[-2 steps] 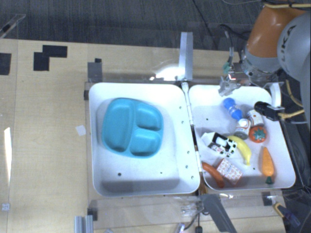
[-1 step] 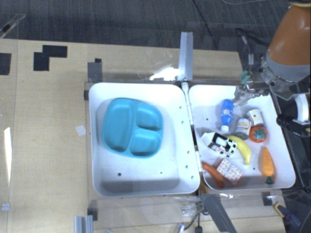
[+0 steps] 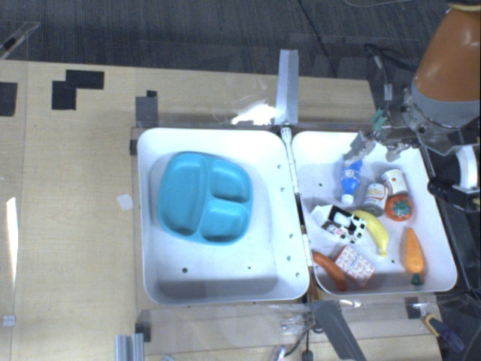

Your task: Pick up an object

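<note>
Hand (image 3: 373, 142) above right bin, blue bottle (image 3: 349, 180) just below it

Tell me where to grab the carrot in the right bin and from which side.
Grip the carrot across its thick orange middle, coming straight down from above. It lies flat near the bin's right wall, clear of the banana, so the fingers should probably close across its width.

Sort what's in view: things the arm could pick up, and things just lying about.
For the job: gripper; banana; carrot; tomato; small bottle; can; in the right bin.

Lying about: blue tray in the left bin.
</note>
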You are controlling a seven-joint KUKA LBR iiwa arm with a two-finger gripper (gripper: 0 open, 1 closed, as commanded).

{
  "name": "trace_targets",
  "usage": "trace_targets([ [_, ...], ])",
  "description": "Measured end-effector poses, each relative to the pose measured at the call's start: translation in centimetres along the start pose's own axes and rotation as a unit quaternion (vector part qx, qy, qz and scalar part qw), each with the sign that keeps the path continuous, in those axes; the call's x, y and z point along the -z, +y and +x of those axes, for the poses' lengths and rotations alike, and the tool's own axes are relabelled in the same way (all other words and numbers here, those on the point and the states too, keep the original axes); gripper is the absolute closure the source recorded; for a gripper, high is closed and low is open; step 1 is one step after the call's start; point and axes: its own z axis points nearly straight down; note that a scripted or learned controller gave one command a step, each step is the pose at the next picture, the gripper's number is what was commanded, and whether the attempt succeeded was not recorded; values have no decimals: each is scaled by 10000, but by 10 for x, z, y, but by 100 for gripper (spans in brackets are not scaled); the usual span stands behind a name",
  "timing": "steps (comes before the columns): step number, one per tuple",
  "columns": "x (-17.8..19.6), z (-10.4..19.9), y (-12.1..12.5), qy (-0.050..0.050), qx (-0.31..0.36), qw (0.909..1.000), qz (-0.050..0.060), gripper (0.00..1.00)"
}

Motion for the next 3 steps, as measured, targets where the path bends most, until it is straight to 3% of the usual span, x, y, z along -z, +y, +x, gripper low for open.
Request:
trace_targets([
  [1, -95, -45, 6, 2, -1145, 9934, 19, 0],
  [2, -194, -64, 38, -9, -1062, 9943, -19, 0],
  [3, -182, -63, 40, -5, -1048, 9945, -49, 100],
])
